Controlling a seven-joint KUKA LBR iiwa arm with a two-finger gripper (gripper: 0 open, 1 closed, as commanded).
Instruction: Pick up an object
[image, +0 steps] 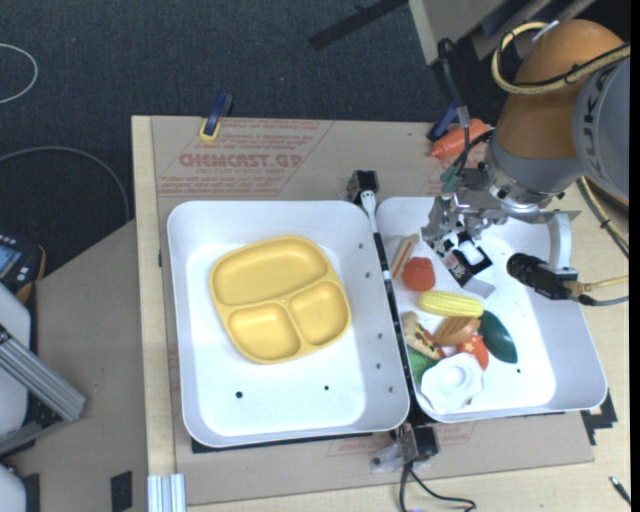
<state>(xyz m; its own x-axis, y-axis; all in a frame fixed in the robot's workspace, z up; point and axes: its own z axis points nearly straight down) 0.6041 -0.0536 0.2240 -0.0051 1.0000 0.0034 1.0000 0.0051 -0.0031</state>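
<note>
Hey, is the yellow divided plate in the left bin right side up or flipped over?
Right side up. The yellow divided plate lies flat in the left bin with its three hollow compartments facing upward, and nothing sits in them.

High, slanted view over both bins (190, 300)

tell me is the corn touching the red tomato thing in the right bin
Apart. The camera view shows a strip of white bin floor between the corn and the red piece above it.

Toys (452, 330) crowd the right bin's (560, 340) near-left; its right side seems open.
</note>
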